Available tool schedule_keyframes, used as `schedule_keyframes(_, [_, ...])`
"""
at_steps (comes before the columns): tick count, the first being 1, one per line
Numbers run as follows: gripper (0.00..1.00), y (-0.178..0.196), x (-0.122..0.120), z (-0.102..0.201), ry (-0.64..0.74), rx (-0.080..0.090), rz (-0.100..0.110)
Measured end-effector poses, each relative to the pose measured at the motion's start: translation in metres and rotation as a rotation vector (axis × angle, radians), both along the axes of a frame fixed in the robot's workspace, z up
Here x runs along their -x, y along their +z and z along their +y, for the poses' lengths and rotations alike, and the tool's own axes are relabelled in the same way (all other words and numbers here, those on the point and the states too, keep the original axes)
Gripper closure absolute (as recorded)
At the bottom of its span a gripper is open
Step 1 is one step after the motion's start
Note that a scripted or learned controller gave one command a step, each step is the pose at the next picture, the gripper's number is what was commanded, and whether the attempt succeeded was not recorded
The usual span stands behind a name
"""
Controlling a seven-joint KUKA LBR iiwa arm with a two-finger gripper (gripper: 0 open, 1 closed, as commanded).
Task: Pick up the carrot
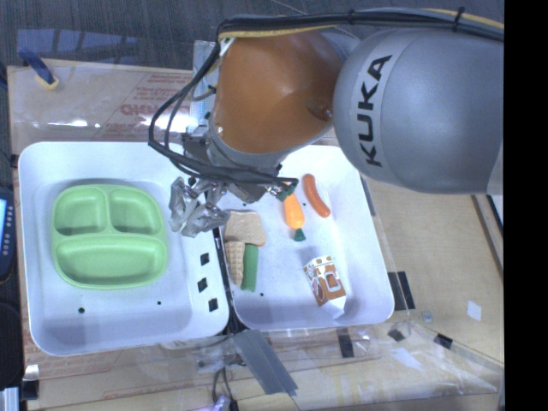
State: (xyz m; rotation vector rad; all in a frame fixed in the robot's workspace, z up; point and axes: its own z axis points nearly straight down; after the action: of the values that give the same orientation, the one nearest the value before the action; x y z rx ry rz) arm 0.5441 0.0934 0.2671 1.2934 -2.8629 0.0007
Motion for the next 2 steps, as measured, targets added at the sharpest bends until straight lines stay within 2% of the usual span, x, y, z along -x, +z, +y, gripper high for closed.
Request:
schedule_keyframes(1, [1.00,-0.012,-0.026,-0.001,0.778,-0.002,-0.002])
schedule_keyframes(2, [1.00,0.000,0.027,0.012,0.866,-0.001,0.001])
